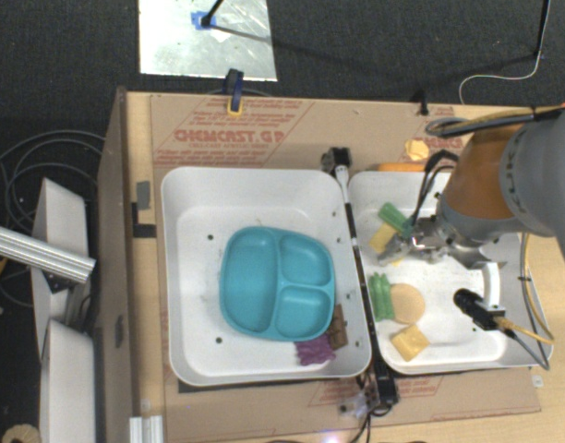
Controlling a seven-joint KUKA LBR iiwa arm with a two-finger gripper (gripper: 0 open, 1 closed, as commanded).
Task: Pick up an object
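Green block [393,217] is seen in the right bin [441,329], up and to the right of the blue plate [278,284], well apart from it and beyond the wall that parts the two bins. It is laid at a slant, and a small yellow piece [382,239] is found touching its lower end, on the side nearer the plate. The tool [404,245] is lowered just right of these two pieces, farther from the plate than they are; whether either piece is touched by it cannot be made out. Whether the tool is apart or together cannot be told, and nothing is seen clamped in it. The grey arm [504,187] with its orange band is stretched in from farther right of the plate.

The plate itself, divided into three compartments, is laid flat in the middle of the left bin [186,192]. At the plate's lower right edge a brown bit [338,330] and a purple thing [312,351] are found, the purple one just below the rim. Level with the plate and right of it, across the wall, a pale green toy [381,295] and a round tan disc [408,303] are placed side by side, touching. A yellow block [411,342] is set just below the disc. Both bins are carried on the cardboard-covered tabletop [255,123].
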